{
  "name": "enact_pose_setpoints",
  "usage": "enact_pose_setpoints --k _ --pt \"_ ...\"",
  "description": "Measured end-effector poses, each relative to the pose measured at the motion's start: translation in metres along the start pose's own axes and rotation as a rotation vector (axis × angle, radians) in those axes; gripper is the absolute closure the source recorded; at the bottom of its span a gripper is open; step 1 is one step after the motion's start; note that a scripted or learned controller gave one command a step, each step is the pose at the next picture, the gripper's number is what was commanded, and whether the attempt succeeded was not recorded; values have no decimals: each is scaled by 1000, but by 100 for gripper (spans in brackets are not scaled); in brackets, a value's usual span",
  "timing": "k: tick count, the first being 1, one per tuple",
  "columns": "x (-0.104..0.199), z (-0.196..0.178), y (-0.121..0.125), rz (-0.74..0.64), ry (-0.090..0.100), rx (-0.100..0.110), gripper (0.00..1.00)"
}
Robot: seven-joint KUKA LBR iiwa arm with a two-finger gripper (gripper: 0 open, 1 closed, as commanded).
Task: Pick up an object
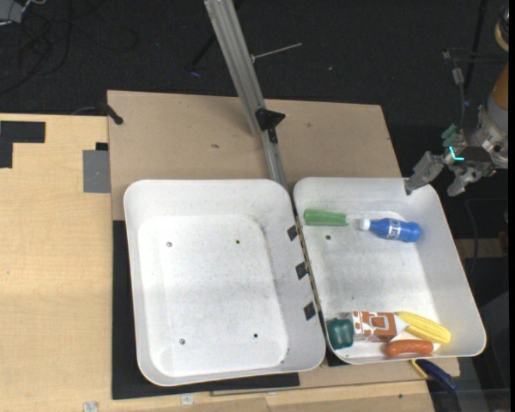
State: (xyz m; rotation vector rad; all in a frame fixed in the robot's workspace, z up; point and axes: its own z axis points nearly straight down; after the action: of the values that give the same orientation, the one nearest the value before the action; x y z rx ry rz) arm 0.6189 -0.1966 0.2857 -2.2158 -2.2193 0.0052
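So the pickable stuff is all in the right bin [463,303]: corn [426,326], sausage [408,348] and carton [374,324] piled in the near corner (probably slid there), blue bottle [394,228] farther back. The claw [439,177] hovers past the far right corner, fingers spread, holding nothing.

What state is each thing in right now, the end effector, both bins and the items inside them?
end effector: open, holding nothing, above the right bin's far corner
green stick: lying flat
blue bottle: on its side
orange carton: lying flat
yellow corn: lying against the near wall
left bin: upright
right bin: upright
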Motion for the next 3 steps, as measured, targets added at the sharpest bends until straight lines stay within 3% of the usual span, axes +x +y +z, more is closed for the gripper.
enact_pose_setpoints --k 1,3 --pt "0 -2 1 -2 -1 -4 0" --pt "10 108 -10 1 1 3 0"
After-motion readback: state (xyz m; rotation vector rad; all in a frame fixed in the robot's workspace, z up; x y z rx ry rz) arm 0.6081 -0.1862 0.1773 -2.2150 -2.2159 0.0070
